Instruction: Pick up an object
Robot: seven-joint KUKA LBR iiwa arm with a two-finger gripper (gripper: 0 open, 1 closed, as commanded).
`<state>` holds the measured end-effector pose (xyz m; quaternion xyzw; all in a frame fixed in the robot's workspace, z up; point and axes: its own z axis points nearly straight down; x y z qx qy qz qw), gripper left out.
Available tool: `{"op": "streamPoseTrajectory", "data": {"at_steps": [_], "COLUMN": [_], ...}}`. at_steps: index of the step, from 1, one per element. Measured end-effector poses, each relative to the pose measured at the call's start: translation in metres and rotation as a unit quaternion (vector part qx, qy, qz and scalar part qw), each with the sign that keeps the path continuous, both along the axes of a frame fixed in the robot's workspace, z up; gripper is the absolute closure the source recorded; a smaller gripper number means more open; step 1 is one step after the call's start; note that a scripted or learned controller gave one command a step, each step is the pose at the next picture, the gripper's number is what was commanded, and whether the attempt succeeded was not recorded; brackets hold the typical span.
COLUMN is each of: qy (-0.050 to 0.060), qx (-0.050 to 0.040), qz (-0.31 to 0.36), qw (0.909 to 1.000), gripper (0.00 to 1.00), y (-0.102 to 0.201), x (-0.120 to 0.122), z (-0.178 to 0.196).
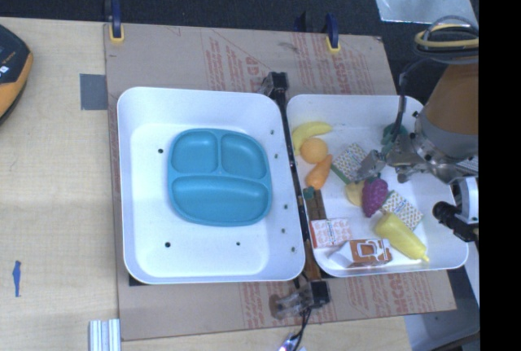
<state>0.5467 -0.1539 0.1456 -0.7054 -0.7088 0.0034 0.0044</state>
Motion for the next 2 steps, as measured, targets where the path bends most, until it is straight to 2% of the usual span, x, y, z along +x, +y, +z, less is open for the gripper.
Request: {"op": "streamPoseTrajectory", "data": {"at_steps": [1, 2], "qy": [-0.001, -0.003], "qx": [0.0002, -0.0012], "qz": [0.0, 0.001], "qw": [1.0, 1.0], "gripper": [0.0, 1.0], "y": [-0.002, -0.005], "x": [-0.012, -0.01], "z": [-0.057, -0.043]}}
